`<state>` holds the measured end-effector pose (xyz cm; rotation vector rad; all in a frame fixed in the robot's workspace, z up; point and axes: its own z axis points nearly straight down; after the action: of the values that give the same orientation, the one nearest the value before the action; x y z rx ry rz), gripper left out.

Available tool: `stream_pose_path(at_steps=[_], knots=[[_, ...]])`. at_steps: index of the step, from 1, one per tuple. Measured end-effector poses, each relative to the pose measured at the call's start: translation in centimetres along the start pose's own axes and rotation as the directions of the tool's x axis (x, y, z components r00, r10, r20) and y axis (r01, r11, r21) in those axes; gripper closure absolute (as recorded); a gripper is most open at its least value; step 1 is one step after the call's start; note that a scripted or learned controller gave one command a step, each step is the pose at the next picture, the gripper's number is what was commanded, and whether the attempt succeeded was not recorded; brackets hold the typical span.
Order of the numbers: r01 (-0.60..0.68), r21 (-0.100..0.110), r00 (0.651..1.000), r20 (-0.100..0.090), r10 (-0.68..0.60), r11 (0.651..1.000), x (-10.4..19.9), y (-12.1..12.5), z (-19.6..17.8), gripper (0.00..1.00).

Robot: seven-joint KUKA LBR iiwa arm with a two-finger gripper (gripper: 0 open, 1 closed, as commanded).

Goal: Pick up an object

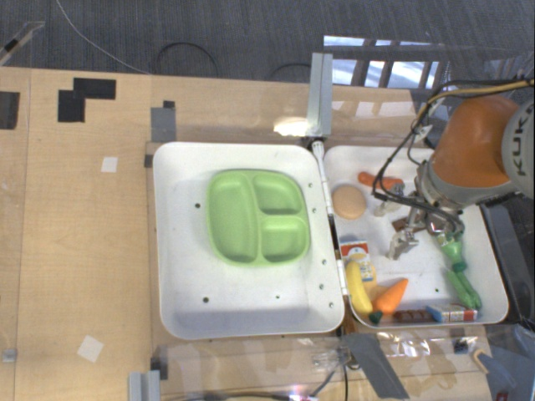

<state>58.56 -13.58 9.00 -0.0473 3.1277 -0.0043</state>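
The gripper [407, 239] is seen low over the right bin [495, 312], fingers parted, nothing between them. A green divided plate [256, 216] is found in the left bin [180, 249]. In the right bin are noted a bun [349, 200], a banana [358, 286], a carrot [389, 295] and a green piece [459, 274], all apart from the gripper.

Light wood surface [75, 249], black tape patches [84, 97] near far left edge, small pale squares [109, 164] scattered. Dark grey carpet floor [209, 15] beyond, thin cable [92, 40] trailing across it. Grey metal upright bracket [320, 94] at far edge. Bright glare spot [290, 127] beside bracket.
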Motion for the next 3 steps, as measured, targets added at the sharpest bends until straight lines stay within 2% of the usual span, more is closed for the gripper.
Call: stream_pose_path(at_steps=[1,2,3], knots=[[-0.131,-0.004,0.991,-0.001,0.131,0.991,-6.1,5.1,0.2,0.00],[-0.275,0.001,0.961,0.000,0.275,0.961,0.6,-1.6,0.0,0.00],[-0.238,-0.005,0.971,-0.001,0.238,0.971,-5.1,4.0,0.2,0.00]])
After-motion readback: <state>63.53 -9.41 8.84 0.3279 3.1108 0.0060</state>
